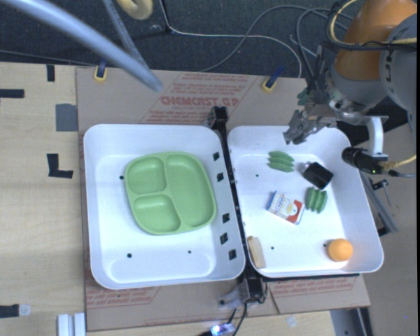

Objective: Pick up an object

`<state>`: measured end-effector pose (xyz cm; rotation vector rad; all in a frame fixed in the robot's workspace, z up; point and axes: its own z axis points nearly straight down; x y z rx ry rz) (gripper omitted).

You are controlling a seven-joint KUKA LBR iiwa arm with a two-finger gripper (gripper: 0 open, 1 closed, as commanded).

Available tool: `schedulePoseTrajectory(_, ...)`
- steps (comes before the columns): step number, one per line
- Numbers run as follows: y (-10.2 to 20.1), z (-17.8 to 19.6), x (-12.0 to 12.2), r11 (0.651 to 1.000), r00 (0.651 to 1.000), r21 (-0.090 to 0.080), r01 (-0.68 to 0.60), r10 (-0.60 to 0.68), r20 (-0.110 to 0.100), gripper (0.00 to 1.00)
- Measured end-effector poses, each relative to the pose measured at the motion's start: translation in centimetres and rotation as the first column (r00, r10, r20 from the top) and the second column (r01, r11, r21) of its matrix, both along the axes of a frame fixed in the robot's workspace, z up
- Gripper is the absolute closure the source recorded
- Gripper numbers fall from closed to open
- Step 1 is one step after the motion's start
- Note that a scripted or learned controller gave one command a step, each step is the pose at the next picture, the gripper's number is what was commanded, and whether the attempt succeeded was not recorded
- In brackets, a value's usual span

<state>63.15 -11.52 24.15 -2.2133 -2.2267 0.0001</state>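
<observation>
Over the back edge of the right bin (360,208), the end effector (299,133) hangs low, dark and blurred against the white rim; whether it is apart or together I cannot tell, and nothing can be made out in its grip. The arm (374,37) behind it is cut off by the frame's top right corner. Below it in that bin lie a green pod-like object (281,162), a black block (318,175), a second green piece (316,199), a small printed carton (285,207), an orange ball (340,250) and a tan block (255,251) partly tucked against the near-left wall. The left bin (105,187) holds a green divided plate (171,192). Both bins sit on the tabletop (28,201).
</observation>
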Motion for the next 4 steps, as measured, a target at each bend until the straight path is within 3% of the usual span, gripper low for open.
schedulePoseTrajectory(3,15.6,-2.9,0.3,1.000,1.000,0.000,0.000,0.000,-0.001,1.00)
schedulePoseTrajectory(4,21.6,-1.8,1.0,1.000,1.000,0.000,-0.001,0.001,0.001,1.00)
